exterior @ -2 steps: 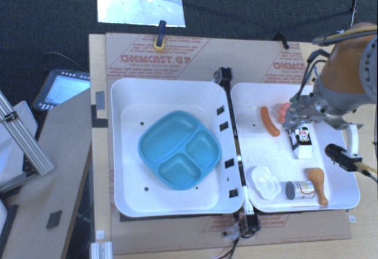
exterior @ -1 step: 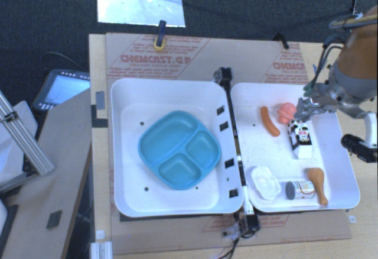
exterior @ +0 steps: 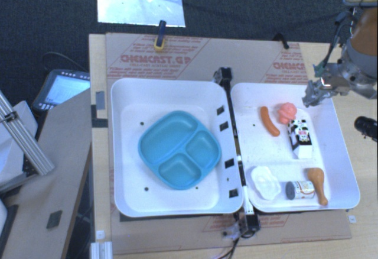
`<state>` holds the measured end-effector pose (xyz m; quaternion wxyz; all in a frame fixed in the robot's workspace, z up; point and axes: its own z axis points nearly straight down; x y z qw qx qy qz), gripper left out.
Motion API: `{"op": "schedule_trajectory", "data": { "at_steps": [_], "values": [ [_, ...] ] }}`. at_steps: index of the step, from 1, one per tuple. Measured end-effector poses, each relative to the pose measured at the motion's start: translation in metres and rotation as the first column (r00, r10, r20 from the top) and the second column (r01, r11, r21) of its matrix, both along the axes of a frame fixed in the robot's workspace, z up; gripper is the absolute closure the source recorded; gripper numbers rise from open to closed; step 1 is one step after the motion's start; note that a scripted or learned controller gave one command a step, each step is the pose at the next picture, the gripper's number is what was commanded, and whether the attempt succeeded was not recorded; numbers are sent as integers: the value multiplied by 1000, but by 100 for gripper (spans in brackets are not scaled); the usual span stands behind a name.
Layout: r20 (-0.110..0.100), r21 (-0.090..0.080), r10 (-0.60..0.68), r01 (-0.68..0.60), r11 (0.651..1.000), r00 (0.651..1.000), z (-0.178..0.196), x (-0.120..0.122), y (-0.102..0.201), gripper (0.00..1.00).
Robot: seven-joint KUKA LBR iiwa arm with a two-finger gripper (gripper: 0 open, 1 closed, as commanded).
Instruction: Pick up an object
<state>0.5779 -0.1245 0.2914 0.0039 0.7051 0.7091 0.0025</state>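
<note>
So the arm is mostly light grey, rounded casing, with an orange-tan band showing on the bulky section near the top. There's a pale ring or cap edge above that. A thin dark cable runs up along it. Down at the wrist it narrows into a greyish metal end effector with blocky, angular parts, probably bare aluminium, though it's pretty blurry there.
</note>
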Motion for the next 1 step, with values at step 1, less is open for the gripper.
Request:
{"op": "schedule_trajectory", "data": {
  "at_steps": [1],
  "values": [
    [-7, 4, 5, -5, 1000, 1000, -17, 7, 58, 100]
  ]
}}
